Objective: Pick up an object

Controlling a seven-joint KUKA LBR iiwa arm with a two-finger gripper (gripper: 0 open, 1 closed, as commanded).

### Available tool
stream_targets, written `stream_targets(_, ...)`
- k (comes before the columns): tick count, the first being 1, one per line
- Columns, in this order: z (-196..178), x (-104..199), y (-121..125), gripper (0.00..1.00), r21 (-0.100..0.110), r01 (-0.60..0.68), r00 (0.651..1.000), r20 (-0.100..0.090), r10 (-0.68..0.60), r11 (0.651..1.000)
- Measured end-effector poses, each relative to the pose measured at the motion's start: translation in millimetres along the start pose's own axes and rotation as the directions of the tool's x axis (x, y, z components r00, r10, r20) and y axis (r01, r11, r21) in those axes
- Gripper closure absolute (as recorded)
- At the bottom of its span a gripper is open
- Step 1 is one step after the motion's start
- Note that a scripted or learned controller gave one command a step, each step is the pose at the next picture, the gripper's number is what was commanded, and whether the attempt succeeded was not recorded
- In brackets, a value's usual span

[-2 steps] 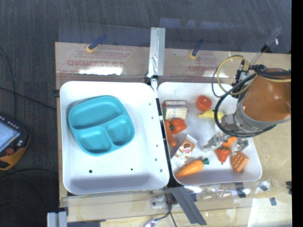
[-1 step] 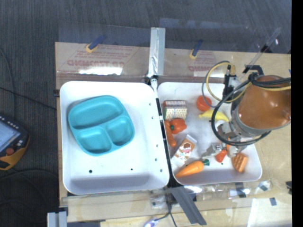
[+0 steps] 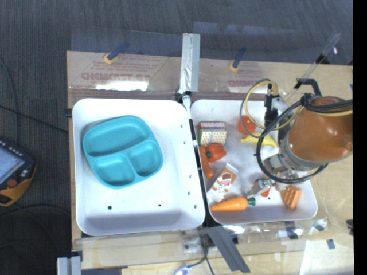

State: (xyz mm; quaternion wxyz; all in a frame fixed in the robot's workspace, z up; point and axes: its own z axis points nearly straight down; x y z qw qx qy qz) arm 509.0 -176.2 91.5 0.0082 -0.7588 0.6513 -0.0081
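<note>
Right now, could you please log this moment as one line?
arm over right bin | gripper low beside carrot | nothing seen held | left bin: blue tray

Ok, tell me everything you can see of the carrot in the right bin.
The carrot is orange with a small green stub at its right end and looks like smooth toy plastic. It lies flat, pointing left to right, along the near wall of the right bin. A small printed packet sits just behind it, seemingly touching. The claw is up and to its right, apart from it.
</note>
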Motion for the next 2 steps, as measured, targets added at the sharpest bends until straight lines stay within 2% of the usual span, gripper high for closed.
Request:
stream_targets(1,-1,3,5,0.00,-0.008,0.174,0.985,0.018,-0.174,0.985)
stream_targets(2,4,-18,-84,0.00,-0.007,0.239,0.971,0.007,-0.239,0.971)
